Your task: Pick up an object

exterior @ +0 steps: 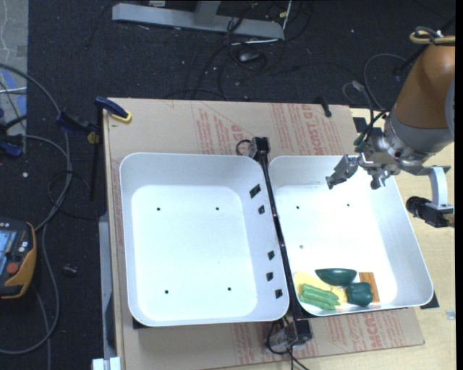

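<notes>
Hovering over right bin (405, 238) far edge, gripper (357, 173) has fingers spread w/ nothing between. Toys sit well apart at near corner: green bowl (336, 275), green pod (319, 296), teal block (359, 293).

A dark speckled carpet floor (65, 65) is seen around the surface (188, 123), which is covered with tan cardboard printed in red lettering. Black cables (54, 152) are strewn across the floor at the left, and a yellow-and-black device (16, 259) is set at the left edge. A grey flat metal base (195, 18) is laid along the top. A blue-and-yellow clamp (112, 110) is fixed at the surface's far left corner.
</notes>
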You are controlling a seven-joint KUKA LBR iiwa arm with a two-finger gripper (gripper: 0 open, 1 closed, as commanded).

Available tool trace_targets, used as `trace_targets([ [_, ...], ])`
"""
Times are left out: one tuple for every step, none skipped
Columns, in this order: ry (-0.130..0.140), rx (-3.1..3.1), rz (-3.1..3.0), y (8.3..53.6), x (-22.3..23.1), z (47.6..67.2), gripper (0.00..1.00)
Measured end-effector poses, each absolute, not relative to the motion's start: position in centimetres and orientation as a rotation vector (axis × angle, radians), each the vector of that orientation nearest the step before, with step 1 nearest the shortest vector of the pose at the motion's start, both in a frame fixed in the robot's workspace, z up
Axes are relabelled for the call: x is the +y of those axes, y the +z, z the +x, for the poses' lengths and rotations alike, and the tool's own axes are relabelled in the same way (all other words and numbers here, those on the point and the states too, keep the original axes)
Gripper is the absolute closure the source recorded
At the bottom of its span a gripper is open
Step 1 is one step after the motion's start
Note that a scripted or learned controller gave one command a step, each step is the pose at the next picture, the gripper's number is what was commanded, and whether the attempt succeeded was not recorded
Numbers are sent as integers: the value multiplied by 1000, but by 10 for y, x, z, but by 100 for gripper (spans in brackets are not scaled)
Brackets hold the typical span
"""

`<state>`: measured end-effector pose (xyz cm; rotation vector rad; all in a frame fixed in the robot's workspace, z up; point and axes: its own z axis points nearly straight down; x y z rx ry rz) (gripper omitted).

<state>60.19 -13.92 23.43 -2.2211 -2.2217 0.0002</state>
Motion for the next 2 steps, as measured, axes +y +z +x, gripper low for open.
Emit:
trace_targets([
  [12,-2212,-2215,89,-137,549,0],
  [-13,-2236,-2211,192,-4,498,0],
])
